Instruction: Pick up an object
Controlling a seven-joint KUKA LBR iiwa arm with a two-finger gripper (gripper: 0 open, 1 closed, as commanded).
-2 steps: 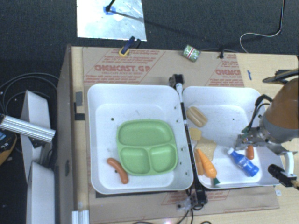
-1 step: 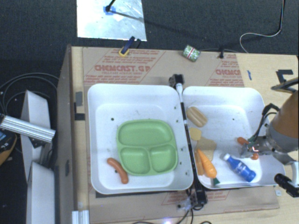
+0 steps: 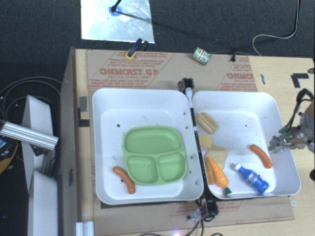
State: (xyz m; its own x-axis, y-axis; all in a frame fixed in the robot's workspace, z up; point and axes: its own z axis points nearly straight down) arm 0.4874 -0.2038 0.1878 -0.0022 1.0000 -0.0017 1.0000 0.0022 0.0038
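The right bin (image 3: 275, 104) holds several toy foods. A tan hot dog bun (image 3: 207, 122) lies near its left wall. Below it are a yellow cheese wedge (image 3: 205, 141) and a pale cracker piece (image 3: 218, 155). An orange carrot (image 3: 217, 172) lies at the front left, a blue and white bottle (image 3: 251, 177) at the front, and an orange sausage (image 3: 260, 155) on the right. My gripper (image 3: 278, 143) hangs over the bin's right rim, just right of that sausage and apart from it.
In the left bin (image 3: 106, 107) sits a green divided plate (image 3: 155, 154), with a second orange sausage (image 3: 124, 179) at its front left. A small green can (image 3: 201, 55) and a yellow and blue clip (image 3: 135, 48) lie on the cardboard behind the bins.
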